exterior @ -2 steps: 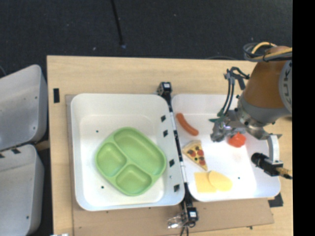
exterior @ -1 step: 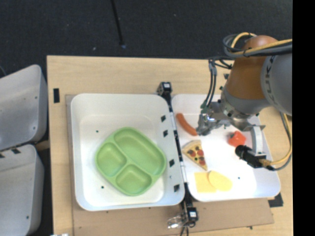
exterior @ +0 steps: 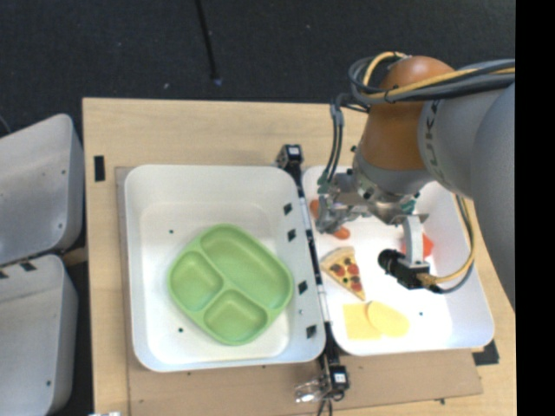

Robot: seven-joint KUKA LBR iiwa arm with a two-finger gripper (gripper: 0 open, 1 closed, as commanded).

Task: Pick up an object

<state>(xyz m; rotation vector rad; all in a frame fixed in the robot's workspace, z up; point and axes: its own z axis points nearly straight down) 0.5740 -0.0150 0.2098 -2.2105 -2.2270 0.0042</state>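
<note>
We see the gripper (exterior: 332,217) low over the right bin (exterior: 460,319), near that bin's far left corner, hanging from the grey arm (exterior: 460,137) with its orange band. Whether it is spread or pressed together we cannot tell, since the wrist hides most of it.

The left bin (exterior: 147,345) carries a green divided tray (exterior: 230,282), lying near its middle and turned at a slant.

In the right bin, a yellow cheese slice (exterior: 375,321) lies toward the near left corner, well apart from the gripper. A pizza slice (exterior: 344,272) lies by the left wall, between cheese and gripper. A small orange-red piece (exterior: 342,231), perhaps a carrot, lies just beside the gripper's tip. Another red-orange piece (exterior: 427,246) sits further right, partly behind a black fitting.
</note>
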